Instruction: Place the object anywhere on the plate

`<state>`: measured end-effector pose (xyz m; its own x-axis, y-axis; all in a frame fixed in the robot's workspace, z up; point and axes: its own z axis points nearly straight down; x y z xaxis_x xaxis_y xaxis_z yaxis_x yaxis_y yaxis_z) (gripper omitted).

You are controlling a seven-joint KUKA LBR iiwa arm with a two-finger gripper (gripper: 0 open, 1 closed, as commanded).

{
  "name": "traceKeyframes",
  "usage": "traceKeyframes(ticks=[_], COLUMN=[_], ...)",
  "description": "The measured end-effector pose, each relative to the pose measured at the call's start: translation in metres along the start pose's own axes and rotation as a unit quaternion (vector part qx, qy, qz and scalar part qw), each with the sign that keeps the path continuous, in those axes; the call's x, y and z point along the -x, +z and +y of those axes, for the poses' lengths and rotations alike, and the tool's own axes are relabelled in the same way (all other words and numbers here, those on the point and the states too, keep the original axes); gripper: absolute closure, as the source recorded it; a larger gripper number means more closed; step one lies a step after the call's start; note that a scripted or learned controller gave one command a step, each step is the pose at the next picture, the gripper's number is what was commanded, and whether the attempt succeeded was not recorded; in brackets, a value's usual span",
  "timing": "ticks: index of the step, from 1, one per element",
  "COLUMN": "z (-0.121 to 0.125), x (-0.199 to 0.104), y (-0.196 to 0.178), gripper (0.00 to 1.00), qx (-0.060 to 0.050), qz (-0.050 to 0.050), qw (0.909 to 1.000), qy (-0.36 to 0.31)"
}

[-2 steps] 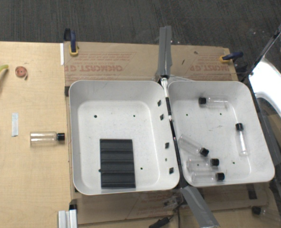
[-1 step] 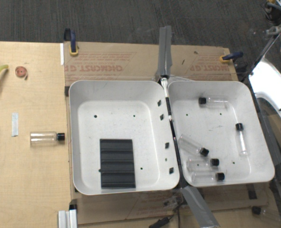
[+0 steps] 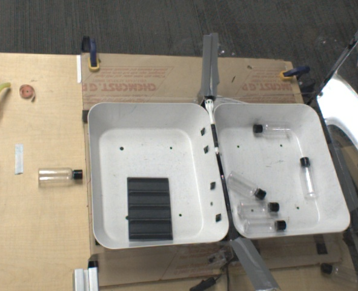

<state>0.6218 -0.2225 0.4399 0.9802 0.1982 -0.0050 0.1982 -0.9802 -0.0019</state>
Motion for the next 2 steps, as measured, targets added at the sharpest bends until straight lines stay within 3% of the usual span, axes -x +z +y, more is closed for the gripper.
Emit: traceKeyframes(ticks=[1,2], z=[-0.008,-0.056], x=[0.041,-0.039], y=[0.000,0.000], gripper=[0.00,0.00], qx=[0.000,0.001], qz=[0.000,0.000], qw=[1.0000,0.9991], qy=[0.000,-0.043])
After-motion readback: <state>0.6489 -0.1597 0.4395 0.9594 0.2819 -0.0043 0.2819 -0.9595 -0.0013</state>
